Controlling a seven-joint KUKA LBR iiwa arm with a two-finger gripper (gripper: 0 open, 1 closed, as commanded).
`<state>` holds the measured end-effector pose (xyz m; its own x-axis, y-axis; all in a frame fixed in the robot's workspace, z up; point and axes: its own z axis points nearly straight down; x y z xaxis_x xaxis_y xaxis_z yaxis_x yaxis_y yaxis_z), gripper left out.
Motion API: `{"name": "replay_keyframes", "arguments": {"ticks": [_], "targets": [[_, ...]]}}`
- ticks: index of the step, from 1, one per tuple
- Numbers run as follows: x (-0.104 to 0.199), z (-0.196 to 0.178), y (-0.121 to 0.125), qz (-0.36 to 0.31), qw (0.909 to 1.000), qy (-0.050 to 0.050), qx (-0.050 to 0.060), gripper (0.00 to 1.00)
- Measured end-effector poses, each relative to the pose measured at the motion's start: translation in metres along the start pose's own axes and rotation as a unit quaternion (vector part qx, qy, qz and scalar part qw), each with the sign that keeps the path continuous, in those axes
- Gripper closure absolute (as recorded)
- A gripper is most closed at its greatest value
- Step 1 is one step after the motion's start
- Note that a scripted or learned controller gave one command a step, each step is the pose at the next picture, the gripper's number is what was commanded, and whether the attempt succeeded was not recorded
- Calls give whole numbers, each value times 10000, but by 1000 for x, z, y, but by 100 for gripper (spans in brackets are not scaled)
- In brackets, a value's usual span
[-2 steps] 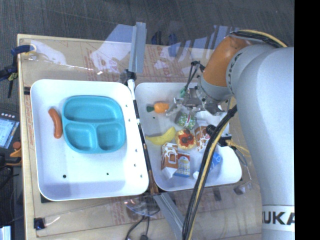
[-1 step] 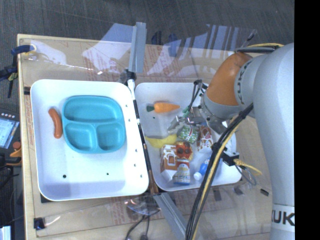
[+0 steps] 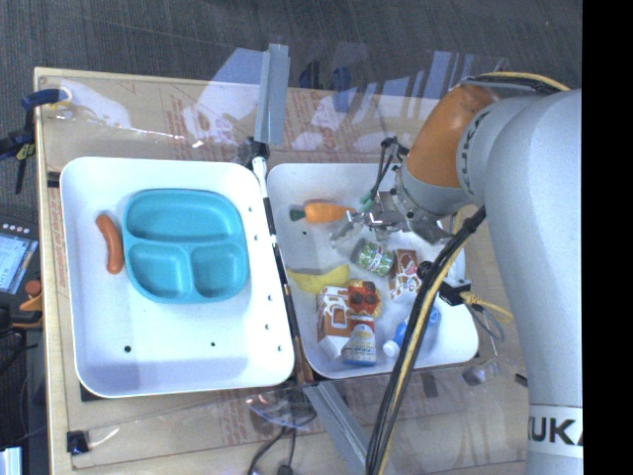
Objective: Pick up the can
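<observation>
The can (image 3: 374, 257), green with a pale patterned label, lies in the right bin (image 3: 297, 191) near its middle. My gripper (image 3: 368, 222) hangs just above and behind the can, low over the bin, between the can and a toy carrot (image 3: 323, 212). The arm's orange band and grey wrist cover the bin's back right corner. I see nothing held in the gripper.
Close around the can lie a yellow banana (image 3: 318, 278), a red-and-white box (image 3: 405, 273), an orange carton (image 3: 346, 310) and a small bottle (image 3: 360, 345). The left bin (image 3: 89, 344) holds a blue divided tray (image 3: 186, 242) and a toy sausage (image 3: 110, 242).
</observation>
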<state>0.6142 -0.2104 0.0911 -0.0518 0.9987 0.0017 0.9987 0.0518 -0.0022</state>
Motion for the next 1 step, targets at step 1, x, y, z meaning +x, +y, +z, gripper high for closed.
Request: {"name": "replay_keyframes", "arguments": {"ticks": [1], "targets": [[3, 1, -30, -75, 10000, -2, 12, 0]]}}
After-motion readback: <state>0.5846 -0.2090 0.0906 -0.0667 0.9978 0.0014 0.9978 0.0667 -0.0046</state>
